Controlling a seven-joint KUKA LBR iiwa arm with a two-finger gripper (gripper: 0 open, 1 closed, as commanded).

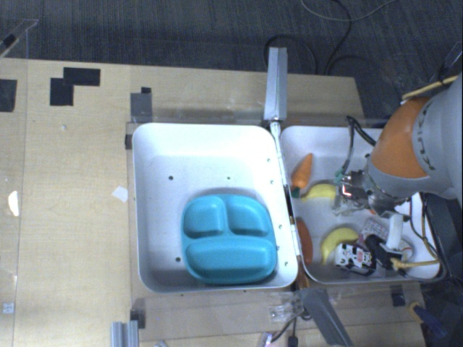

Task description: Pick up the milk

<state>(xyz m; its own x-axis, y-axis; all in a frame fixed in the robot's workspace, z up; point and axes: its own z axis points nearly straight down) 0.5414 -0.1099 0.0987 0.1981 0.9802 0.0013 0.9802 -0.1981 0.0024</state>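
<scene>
You are at the reaching step: the arm (412, 147) hangs over the right bin (318, 130), and the tool (351, 196) is low among the things in it. Nothing can be seen gripped in the tool. You cannot tell if the tool is apart or together, because the wrist and its wires hide the tip.

The milk (355, 256) looks like the small white box with black spots. It lies on its side at the near edge of the right bin, touching or just beside the near banana (335, 240). The tool is farther back in the bin than the milk, close to the far banana (320, 191), so the two are near each other but apart. A carrot (302, 169) lies farther back, by the wall next to the left bin (145, 194), which holds a blue tray (228, 237).

Next, I think you need to bring the tool toward the near edge, right over the milk, then go down on it. Watch the near banana, since it could get pushed or grabbed too
</scene>
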